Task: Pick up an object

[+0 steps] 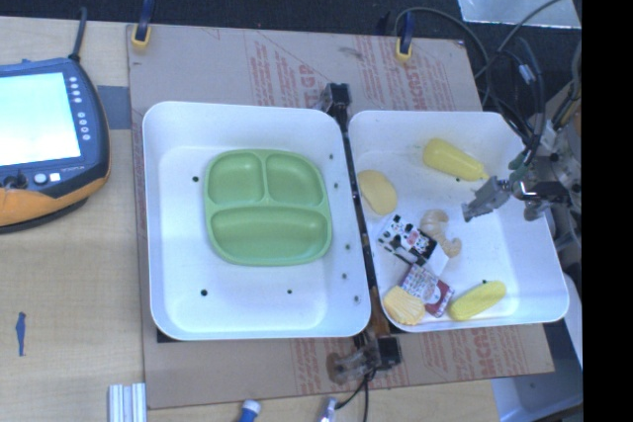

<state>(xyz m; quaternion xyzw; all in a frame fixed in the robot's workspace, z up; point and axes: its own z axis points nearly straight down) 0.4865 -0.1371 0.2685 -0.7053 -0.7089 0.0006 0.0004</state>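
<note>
The right bin holds several small objects. A yellow oblong piece lies at its back and a pale yellow disc near its left wall. In the middle are a black-and-white patterned box and a tan lump. A red-and-white packet, a yellow wedge and a yellow oblong toy lie along the front. My gripper hovers over the bin's right side, open, with nothing between its fingers. Its left finger points toward the tan lump.
The left bin holds a green divided plate. A tablet controller sits on the bench at far left. Cables run behind the right bin. Clamps join the bins at the back.
</note>
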